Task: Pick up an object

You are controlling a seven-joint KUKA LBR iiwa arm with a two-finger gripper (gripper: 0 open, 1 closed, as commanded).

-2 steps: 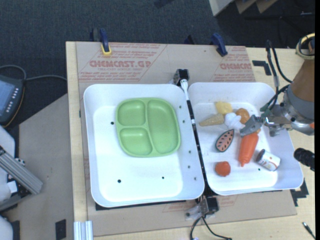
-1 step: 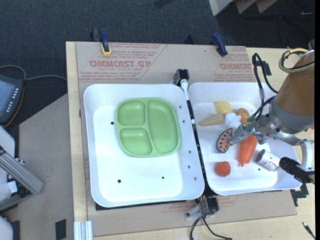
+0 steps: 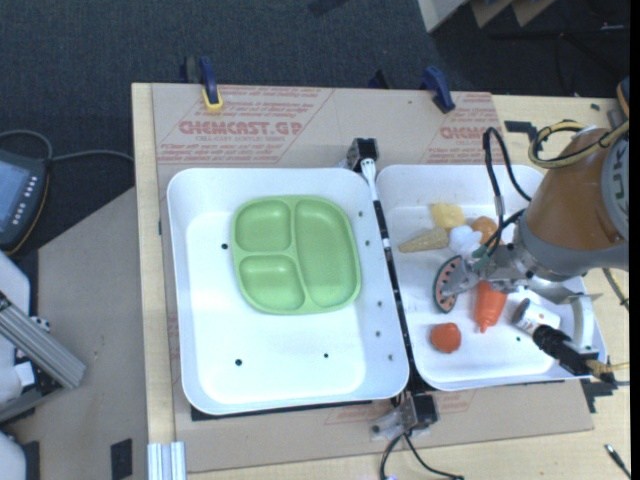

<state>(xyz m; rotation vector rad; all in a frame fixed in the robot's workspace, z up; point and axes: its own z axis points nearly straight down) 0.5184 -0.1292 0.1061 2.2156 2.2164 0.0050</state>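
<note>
Two white bins sit side by side; my gripper [image 3: 487, 266] hovers in the right bin [image 3: 500, 368] above the orange carrot [image 3: 487, 306], whether clenched or released I cannot tell, red tomato [image 3: 446, 337] nearby.

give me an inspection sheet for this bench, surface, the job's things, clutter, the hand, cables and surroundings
Surface: brown board clamped at the far edge, bearing a left bin and a right bin.
Job's things: in the right bin, a carrot, a tomato, a watermelon slice, an ice cream cone and a yellow piece.
Clutter: green divided plate in the left bin.
Hand: hand low over the right bin by the carrot; finger state cannot be told.
Cables: black cable looping along the arm; wires at the near edge.
Surroundings: dark carpet; a screen device at left.
</note>
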